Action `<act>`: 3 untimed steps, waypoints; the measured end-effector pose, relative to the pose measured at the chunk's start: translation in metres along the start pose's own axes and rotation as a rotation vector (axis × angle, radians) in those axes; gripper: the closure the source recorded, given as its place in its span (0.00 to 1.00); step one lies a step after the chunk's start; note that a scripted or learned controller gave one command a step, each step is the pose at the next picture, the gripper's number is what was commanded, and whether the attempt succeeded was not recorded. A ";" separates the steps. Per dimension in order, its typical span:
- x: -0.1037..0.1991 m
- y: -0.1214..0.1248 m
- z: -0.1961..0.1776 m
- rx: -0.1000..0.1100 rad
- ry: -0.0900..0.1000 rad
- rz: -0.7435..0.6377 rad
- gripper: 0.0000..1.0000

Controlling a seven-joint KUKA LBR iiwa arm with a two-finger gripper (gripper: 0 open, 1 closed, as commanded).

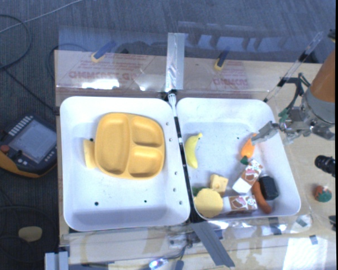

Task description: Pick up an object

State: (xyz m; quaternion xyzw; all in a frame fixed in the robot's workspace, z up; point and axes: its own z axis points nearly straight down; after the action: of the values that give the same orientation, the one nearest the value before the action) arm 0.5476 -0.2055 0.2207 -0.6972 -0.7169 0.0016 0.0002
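The gripper [263, 133] hangs just beside the toy carrot [247, 148], at the right bin's [225, 114] far-right side; whether it is open I cannot tell; nothing visibly held; crowded neighbours below the carrot risk a glancing, failed grasp.

Both white bins [73, 167]: smooth moulded plastic, faint sheen. Yellow divided tray [129, 145]: matt plastic, soft highlights. Banana [191, 149] and carrot [247, 148]: smooth toy plastic. Bench [304, 167]: pale wood-like board, matt. Clear sheet [118, 75] behind bins: glossy, reflective, printed lettering. Floor [22, 38]: dark carpet, rough weave. Arm [327, 89]: orange band glossy, grey parts looked metallic.
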 end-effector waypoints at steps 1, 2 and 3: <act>-0.011 0.033 0.100 0.004 0.011 0.176 0.00; 0.001 0.041 0.129 -0.009 0.006 0.076 0.00; 0.000 0.042 0.121 -0.014 0.001 0.076 1.00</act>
State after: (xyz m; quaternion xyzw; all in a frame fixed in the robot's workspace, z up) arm 0.5889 -0.2049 0.1001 -0.7240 -0.6898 -0.0039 -0.0046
